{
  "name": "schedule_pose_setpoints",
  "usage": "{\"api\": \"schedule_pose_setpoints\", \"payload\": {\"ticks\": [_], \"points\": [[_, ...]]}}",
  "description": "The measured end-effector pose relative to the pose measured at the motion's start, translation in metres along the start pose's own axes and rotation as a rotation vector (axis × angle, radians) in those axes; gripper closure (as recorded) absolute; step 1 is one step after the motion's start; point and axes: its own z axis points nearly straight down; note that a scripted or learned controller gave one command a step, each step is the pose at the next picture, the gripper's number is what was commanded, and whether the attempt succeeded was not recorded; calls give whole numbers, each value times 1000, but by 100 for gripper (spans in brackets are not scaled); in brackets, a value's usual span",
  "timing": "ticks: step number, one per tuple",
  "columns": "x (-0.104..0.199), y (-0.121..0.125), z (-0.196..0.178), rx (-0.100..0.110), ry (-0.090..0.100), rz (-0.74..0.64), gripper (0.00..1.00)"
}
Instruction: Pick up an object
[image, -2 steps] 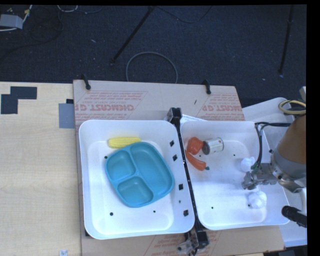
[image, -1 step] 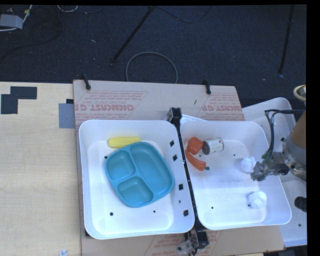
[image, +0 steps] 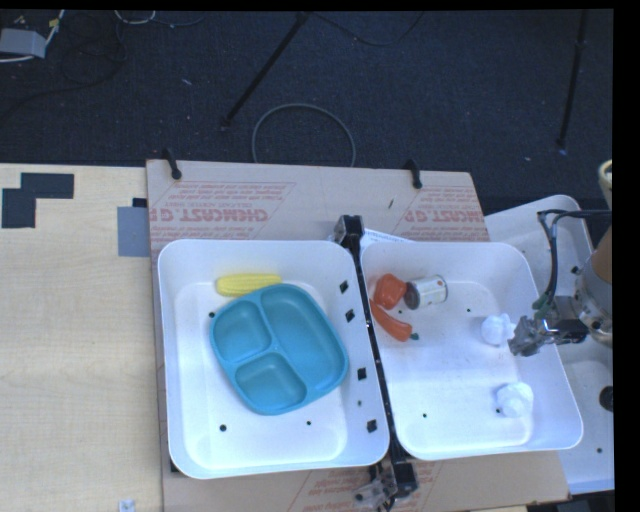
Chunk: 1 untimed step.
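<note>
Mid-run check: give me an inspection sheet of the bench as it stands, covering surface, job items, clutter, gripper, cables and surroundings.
Surface: two white bins side by side on cardboard, left bin and right bin.
Job's things: blue divided plate and yellow corn cob in the left bin; orange pieces, a small cylinder and two white lumps in the right bin.
Clutter: nothing seen.
Gripper: gripper at the right bin's right wall, beside the upper white lump; nothing seen between its fingers.
Cables: cable loop on the dark floor behind the bench; dark cable by the arm.
Surroundings: wooden table to the left.
</note>
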Motion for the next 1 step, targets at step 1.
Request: {"api": "schedule_pose_setpoints", "payload": {"ticks": [1], "points": [[50,-7,-1,5,4,-3,100]]}}
